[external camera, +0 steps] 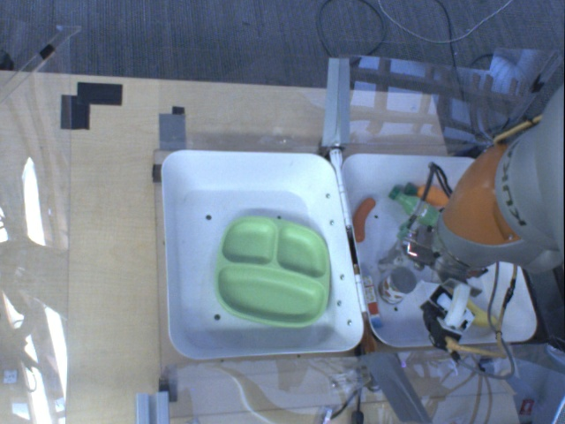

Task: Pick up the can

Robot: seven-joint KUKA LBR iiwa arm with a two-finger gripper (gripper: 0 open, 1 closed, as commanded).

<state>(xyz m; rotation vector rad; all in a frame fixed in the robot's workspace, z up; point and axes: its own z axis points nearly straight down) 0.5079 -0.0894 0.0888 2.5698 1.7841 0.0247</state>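
Note:
The can is a small silver cylinder standing upright in the right bin, near its front left corner, with its grey top facing up. My gripper hangs over the right bin just above and to the right of the can, close to it. The grey arm with its orange band comes in from the right and hides much of the bin's middle. Nothing shows held in the gripper.
A green bottle and an orange item lie at the back of the right bin, and an orange sausage-shaped piece lies by its left wall. The left bin holds a green divided plate. Cables hang below the wrist.

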